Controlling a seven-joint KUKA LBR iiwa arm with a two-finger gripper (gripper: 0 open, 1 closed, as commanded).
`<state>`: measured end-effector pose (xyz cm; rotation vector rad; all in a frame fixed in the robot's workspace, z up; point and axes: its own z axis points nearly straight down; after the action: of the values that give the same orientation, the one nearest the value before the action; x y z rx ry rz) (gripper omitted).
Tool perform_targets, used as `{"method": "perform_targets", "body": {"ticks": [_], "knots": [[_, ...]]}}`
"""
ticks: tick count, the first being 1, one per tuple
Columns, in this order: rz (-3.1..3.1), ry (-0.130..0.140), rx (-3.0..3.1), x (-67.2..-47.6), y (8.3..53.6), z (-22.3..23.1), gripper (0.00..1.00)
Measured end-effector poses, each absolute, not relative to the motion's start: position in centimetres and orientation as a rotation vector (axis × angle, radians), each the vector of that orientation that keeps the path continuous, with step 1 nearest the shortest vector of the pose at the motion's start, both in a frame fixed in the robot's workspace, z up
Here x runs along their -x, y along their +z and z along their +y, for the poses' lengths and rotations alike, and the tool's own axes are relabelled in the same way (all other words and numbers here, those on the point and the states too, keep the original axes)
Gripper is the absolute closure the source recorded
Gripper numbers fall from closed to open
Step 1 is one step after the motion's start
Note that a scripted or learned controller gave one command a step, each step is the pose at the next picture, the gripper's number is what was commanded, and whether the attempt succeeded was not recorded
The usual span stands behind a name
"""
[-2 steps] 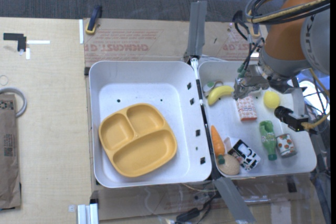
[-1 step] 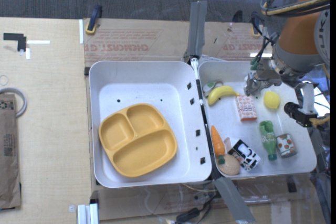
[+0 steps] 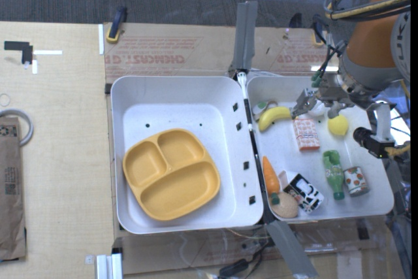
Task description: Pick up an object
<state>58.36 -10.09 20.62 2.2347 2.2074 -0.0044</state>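
Near toys: a carrot (image 3: pixel 270 174), a green bottle (image 3: pixel 333 172) and a small can (image 3: pixel 354 180) lie at the near end of the right bin (image 3: pixel 385 206).
Banana (image 3: pixel 273 115): further back in that bin, likely light, stiff and smooth; I would take it across the middle of its curve.
Pincer (image 3: pixel 305 105): just beside the banana's right end, low over the bin floor, fingers look slightly apart with nothing between them.

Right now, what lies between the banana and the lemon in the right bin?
In the camera view, the gripper hangs between banana and lemon, with the red-and-white packet just below that line.
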Motion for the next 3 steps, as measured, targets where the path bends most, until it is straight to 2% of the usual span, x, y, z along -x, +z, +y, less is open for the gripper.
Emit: {"method": "perform_targets", "body": {"ticks": [1,2,3], "knots": [[2.432,-0.003,-1.986,-56.8,35.2,-10.6,0.0],[2.339,-0.005,-2.101,-51.1,20.2,-9.0,0.0],[2.28,-0.004,-2.164,-47.7,19.8,-16.6,0.0]]}}
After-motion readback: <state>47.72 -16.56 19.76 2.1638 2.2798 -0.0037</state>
